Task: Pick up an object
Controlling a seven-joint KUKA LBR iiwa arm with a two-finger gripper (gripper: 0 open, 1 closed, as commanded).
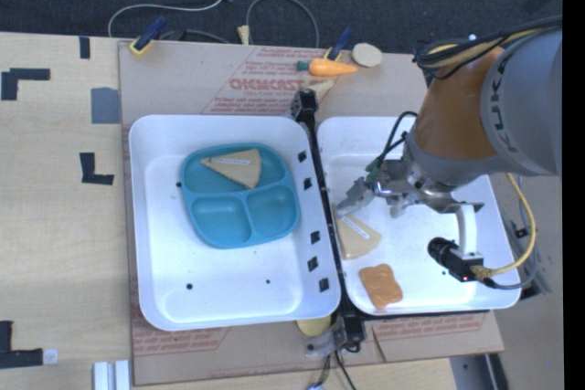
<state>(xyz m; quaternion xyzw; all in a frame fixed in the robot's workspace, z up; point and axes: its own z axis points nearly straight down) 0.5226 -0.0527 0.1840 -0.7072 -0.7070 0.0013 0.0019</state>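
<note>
The gripper [358, 194] hangs in the right bin [475, 292]; whether it grips anything cannot be told. Just below it lies a pale, translucent wedge [356, 236], flat on the bin floor. Below that wedge sits an orange-brown lumpy piece [380, 285].

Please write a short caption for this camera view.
Gripper over the right bin, above a pale wedge.
</note>
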